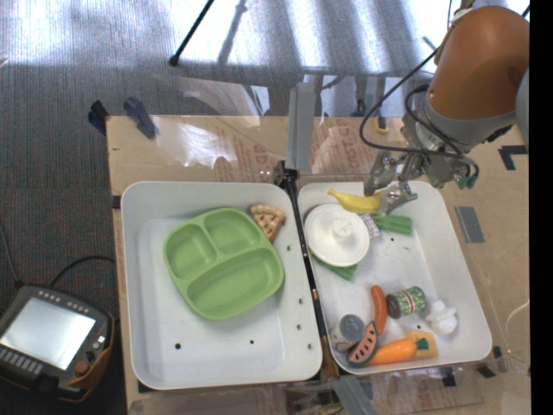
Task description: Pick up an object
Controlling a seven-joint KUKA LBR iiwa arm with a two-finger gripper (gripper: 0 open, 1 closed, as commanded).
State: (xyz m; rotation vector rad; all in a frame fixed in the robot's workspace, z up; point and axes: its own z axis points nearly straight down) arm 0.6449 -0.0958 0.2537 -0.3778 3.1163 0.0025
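Note:
My gripper [389, 190] hangs over the far edge of the right bin [462, 292], its two fingers spread apart. A yellow banana [352, 201] lies just left of it, with its right tip reaching the left finger [377, 182]. I see nothing clamped between the fingers. A green pod [395, 224] lies just below the gripper, beside a white round dish [337, 234]. Nearer the front of that bin are a red sausage [378, 302], a small green can [406, 302], a white figure [442, 317], a carrot [399, 350] and a watermelon slice [365, 344].
The left bin [147, 318] holds a green divided plate [225, 262] and a pizza slice [269, 220] at its far right corner. A grey disc [351, 326] and a green leaf [342, 271] lie in the right bin. A pendant screen [47, 337] sits off the bench at lower left.

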